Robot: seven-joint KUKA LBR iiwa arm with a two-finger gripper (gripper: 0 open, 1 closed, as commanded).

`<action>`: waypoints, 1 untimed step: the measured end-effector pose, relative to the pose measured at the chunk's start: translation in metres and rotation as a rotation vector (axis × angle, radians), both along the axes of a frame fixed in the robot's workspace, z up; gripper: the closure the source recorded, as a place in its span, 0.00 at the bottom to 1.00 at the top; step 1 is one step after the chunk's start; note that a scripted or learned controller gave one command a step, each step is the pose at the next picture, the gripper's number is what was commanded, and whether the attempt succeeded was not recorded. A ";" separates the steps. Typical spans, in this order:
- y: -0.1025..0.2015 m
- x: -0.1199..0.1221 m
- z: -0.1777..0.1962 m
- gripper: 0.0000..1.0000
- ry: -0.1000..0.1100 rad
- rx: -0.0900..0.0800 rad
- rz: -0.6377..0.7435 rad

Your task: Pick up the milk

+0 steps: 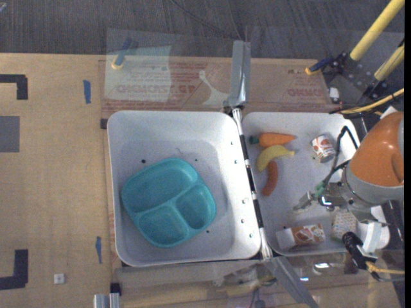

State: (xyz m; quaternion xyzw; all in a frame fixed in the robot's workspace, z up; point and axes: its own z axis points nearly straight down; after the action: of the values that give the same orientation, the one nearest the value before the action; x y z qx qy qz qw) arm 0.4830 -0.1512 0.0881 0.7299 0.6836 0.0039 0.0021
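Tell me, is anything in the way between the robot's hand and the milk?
Nothing visible. The gripper hangs just above the milk carton lying in the right bin, with bare white floor between. The carrot, banana and sausage sit farther back.

I saw the divided plate (168, 201) in the left bin (122, 133). In the right bin (290, 122), carrot (277, 138), banana (274, 156) and sausage (270, 177) lay near its left wall, the milk (302, 235) at its front edge.

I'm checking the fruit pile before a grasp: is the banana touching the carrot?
Touching. The camera view shows the banana lying right under the carrot, their edges meeting with no white bin floor between them.
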 end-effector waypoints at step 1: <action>0.007 -0.003 0.152 0.00 0.010 -0.002 -0.474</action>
State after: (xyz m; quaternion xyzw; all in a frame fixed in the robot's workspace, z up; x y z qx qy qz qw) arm 0.4804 -0.1437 0.2396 0.8700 0.4930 -0.0009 0.0001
